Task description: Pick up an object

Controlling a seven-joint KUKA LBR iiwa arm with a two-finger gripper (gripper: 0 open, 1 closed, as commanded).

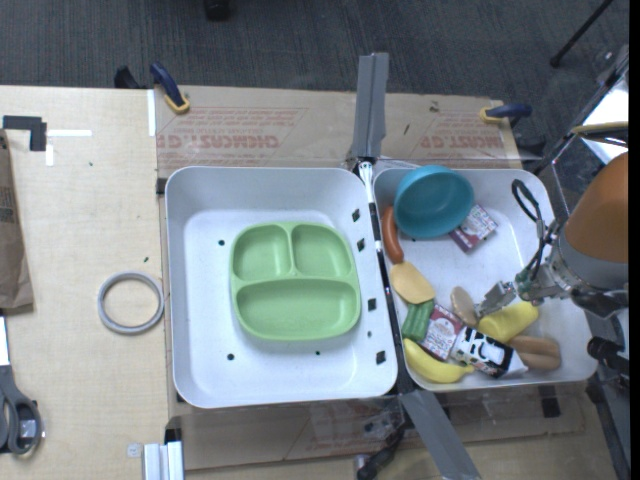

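Observation:
The right bin holds a jumble of objects. At its back lies a blue bowl, tipped on its side, with a pink packet beside it. A red sausage and a tan chip lie along the left wall. Toward the front sit a green item, a banana, a black-and-white packet and a brown roll. My gripper reaches in from the right, low over a yellow piece and next to a tan piece.
The left bin holds a green divided plate. A black cable loop hangs at the right bin's back right. On the bench to the left lie a tape ring and scissors.

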